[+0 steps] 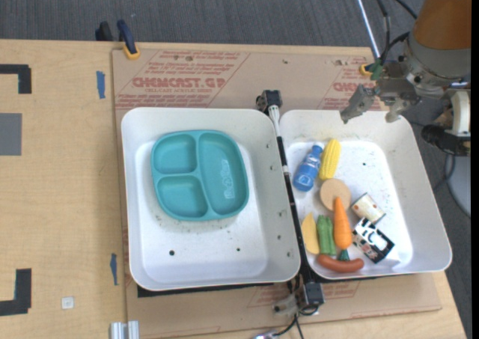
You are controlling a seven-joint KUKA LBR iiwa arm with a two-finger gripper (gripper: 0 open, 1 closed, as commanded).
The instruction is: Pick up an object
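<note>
At the near edge of the desk (52, 180), a black clamp (310, 296) sits where the two bins meet, with cables trailing below it. Just above it, in the near part of the right bin (419, 203), lies a cluster of toy food: a red sausage (340, 263) along the front, a green vegetable (325, 234) and an orange carrot (341, 224) lying side by side and touching, and a yellow piece (310, 233) to their left against the bin's inner wall. To the right of the carrot are a small tan and white block (366, 206) and a black and white item (372, 239), close together. A round beige slice (333, 192) touches the top of the carrot. Farther back lie a yellow corn cob (330, 159) and a blue bottle (307, 169), side by side, both tilted.

The left bin (142, 255) holds a teal divided plate (200, 174) with three compartments, lying flat near the bin's middle.

The bins rest on a brown cardboard sheet (187, 75) printed with red lettering. A second black clamp (269, 99) sits at the far end of the seam between the bins.

The hand (374, 108) hangs above the far rim of the right bin, well apart from the toy food. Its two fingers (353, 109) are spread and nothing is between them. The grey arm with its orange band (441, 8) reaches in from the upper right.
</note>
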